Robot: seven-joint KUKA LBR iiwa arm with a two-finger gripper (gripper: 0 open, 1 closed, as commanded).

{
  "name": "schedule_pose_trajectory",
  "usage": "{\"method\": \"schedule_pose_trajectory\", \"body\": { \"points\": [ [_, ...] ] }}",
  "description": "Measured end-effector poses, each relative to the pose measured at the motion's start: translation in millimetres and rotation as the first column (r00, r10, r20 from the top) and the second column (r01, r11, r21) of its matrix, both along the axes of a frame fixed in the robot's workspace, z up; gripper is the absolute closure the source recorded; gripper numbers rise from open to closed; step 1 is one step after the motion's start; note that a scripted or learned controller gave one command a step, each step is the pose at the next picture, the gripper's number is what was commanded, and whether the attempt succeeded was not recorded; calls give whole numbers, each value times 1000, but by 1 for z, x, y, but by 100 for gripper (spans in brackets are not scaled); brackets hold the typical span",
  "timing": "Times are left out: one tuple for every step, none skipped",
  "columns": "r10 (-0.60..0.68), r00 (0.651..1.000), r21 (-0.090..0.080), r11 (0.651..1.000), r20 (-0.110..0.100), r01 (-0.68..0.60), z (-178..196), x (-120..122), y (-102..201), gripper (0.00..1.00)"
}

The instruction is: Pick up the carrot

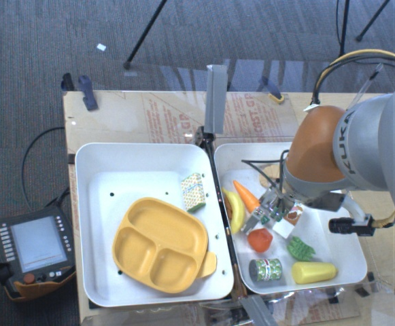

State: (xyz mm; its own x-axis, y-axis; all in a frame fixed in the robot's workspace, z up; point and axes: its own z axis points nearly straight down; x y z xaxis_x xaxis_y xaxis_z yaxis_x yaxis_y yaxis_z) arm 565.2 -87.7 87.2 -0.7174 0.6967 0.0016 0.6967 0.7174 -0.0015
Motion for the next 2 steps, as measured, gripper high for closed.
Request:
{"method": "schedule_pose_trajectory", "body": {
  "points": [
    [-182,983,0,983,1,182,0,42,-1,0],
    [-174,985,-1,985,1,174,10,43,0,100]
  ]
}}
